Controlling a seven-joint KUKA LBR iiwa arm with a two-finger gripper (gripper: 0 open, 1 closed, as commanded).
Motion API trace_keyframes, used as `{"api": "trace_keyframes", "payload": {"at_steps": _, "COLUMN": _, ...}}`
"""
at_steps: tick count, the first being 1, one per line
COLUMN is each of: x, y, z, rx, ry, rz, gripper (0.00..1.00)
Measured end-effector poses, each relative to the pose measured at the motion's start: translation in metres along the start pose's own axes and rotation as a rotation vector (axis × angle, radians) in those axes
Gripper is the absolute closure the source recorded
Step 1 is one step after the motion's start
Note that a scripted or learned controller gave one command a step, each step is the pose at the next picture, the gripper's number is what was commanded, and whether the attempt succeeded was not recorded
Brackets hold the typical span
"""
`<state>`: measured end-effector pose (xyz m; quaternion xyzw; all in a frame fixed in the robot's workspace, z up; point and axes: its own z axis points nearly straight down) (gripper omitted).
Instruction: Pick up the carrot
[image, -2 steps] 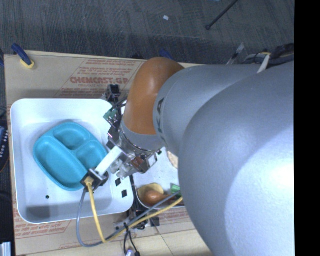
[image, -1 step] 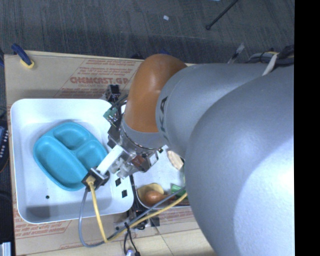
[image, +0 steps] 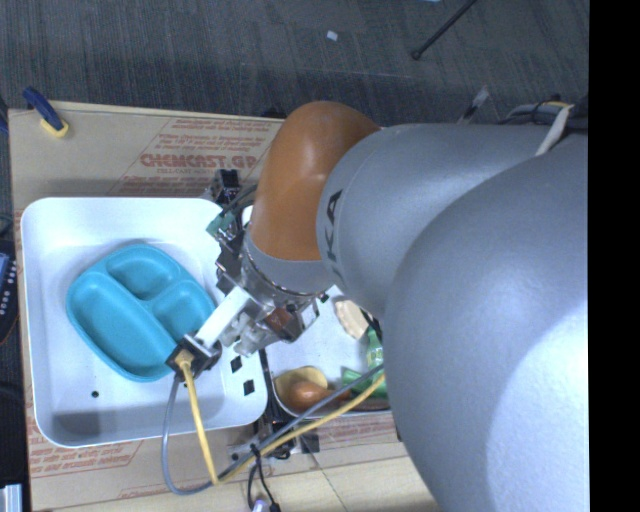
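Observation:
The grey arm with its orange band (image: 300, 180) reaches in from the right and covers most of the right bin (image: 300, 350). Its gripper (image: 272, 325) hangs low over that bin's left part, close to the wall between the two bins. A thin orange-brown strip (image: 345, 400) that may be the carrot peeks out at the bin's front edge, under the arm. Beside it lie a yellow-red rounded fruit (image: 303, 385), a pale rounded piece (image: 350, 318) and a green item (image: 373, 355). The arm hides the remainder of that bin.
A blue divided plate (image: 140, 310) lies in the left bin (image: 50, 230). A yellow cable (image: 200, 430) and grey cables trail from the wrist over the front of the bench. A blue-and-yellow clamp (image: 45, 112) sits at the far left corner.

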<state>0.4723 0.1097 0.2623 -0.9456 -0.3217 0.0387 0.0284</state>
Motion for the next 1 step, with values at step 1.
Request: {"api": "trace_keyframes", "payload": {"at_steps": 1, "x": -0.0092, "y": 0.0410, "z": 0.0311, "rx": -0.077, "ry": 0.038, "rz": -0.249, "gripper": 1.00}}
